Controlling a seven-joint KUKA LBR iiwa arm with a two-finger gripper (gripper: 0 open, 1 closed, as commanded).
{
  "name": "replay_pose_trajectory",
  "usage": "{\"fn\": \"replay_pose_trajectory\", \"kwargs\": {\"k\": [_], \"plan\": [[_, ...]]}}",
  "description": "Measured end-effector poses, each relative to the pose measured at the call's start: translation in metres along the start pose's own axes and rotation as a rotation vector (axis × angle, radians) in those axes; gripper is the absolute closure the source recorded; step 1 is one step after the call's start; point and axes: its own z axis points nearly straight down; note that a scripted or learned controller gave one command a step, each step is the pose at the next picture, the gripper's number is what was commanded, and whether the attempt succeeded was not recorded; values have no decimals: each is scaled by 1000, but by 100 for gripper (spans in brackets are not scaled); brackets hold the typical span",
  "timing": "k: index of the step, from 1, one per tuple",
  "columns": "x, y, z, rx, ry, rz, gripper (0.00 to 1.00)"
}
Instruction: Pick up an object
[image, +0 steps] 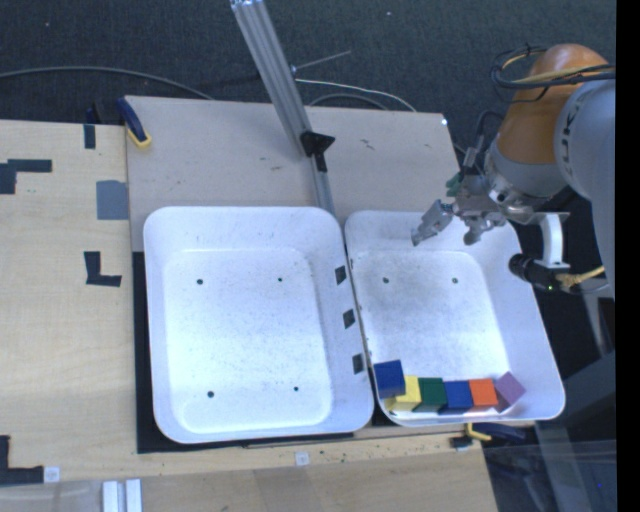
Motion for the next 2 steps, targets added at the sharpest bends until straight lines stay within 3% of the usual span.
{"fn": "replay_pose_trajectory", "kwargs": {"k": [1,2], "plan": [[89,-23,-77,-8,4,-8,0],[161,-69,-95,0,5,-8,0]]}}
